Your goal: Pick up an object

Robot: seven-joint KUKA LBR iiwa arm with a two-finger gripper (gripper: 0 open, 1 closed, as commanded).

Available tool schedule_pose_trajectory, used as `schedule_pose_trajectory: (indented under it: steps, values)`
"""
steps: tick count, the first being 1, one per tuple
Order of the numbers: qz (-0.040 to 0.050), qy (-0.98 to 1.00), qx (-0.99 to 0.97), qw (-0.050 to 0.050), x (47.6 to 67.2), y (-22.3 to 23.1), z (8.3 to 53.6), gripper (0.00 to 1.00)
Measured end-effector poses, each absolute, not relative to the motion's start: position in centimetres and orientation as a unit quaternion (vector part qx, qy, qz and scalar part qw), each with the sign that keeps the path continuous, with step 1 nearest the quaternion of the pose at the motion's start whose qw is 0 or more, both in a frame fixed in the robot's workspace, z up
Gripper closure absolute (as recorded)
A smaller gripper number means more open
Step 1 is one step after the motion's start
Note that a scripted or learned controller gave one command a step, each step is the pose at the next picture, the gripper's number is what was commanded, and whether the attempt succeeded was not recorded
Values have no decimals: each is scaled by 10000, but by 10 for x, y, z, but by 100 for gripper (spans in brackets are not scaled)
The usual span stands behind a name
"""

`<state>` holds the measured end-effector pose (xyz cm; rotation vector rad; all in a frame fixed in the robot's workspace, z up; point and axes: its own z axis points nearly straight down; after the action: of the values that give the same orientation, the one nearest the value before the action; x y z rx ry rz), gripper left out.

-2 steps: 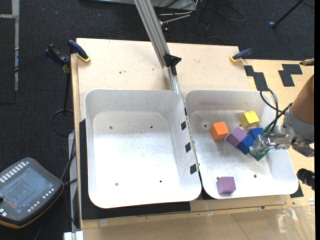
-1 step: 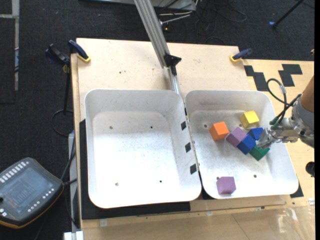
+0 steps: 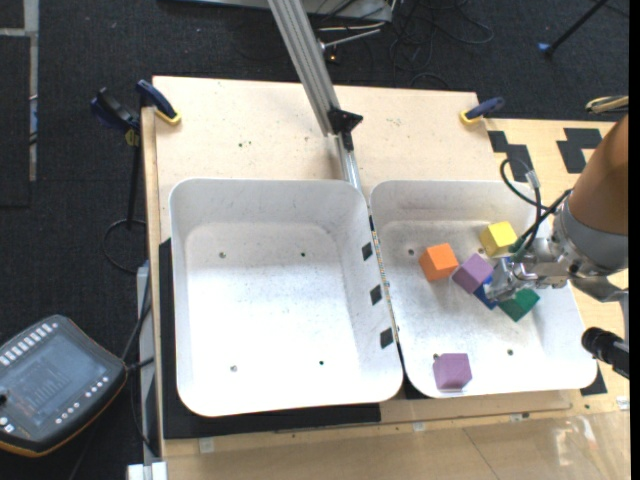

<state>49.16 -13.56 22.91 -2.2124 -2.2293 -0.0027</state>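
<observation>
The likeliest target is the cluster of blocks in the right bin (image 3: 560, 368): a purple block (image 3: 472, 272) lying tilted, a blue block (image 3: 487, 294) tucked against its lower right edge, and a green block (image 3: 519, 306) just beyond that. My gripper (image 3: 512, 280) sits directly over this cluster, reaching in from the right, so the blue and green blocks lie immediately beneath and beside my fingertips, with the purple one just to their left.

Grasp state — I cannot tell. The gripper body hides the gap between its tips, and no block is clearly seen held between them.

Neighbouring items: a yellow block (image 3: 498, 237) stands just above the gripper, near but apart from it; an orange block (image 3: 438, 261) lies left of the purple one; a second purple block (image 3: 452, 370) rests well apart near the bin's front wall.

Judgement: the coming move turns on alignment with the tight blue–green pair. Crowding is the risk — a closing finger may land on a neighbour instead of seating either side of one block.
</observation>
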Motion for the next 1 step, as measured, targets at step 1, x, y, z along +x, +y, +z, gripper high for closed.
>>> schedule_pose_trajectory:
  steps: [1]
  values:
    - [-9,-7102,-7040,7,500,-78,221,100]
